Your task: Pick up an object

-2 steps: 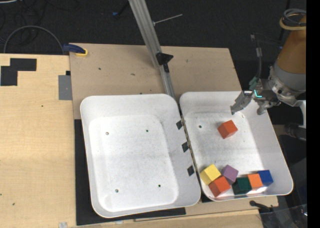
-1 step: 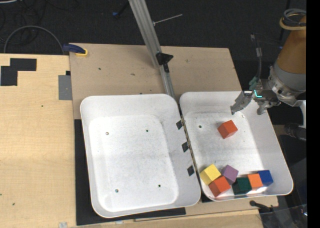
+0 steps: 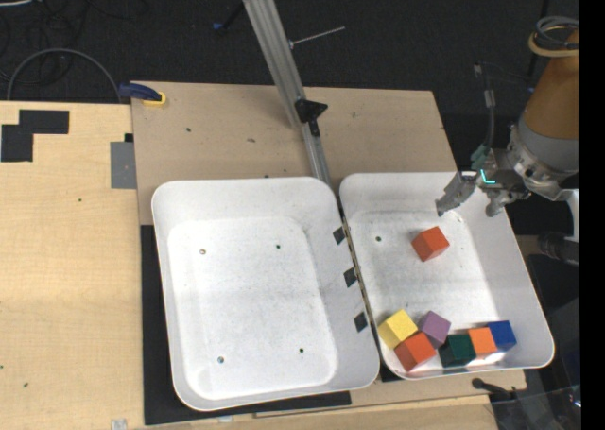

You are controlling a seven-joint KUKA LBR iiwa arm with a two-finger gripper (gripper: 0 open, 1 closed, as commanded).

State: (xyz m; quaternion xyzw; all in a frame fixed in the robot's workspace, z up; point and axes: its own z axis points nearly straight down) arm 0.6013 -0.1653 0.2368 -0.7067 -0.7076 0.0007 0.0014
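Note:
A red-orange cube (image 3: 430, 243) lies alone in the middle of the right bin (image 3: 510, 258). Along that bin's front edge sits a cluster of cubes: yellow (image 3: 398, 326), purple (image 3: 435, 326), red (image 3: 414, 351), dark green (image 3: 458, 350), orange (image 3: 483, 339) and blue (image 3: 502, 334). My gripper (image 3: 475, 196) hangs over the bin's back right part, up and to the right of the lone cube. Its two fingers stand apart, open, with nothing between them.
The left bin (image 3: 248, 286) lies beside the right one, with black clips along the shared edge. A slanted aluminium bar (image 3: 281, 60) rises behind the bins. The arm (image 3: 553, 116) comes in from the right.

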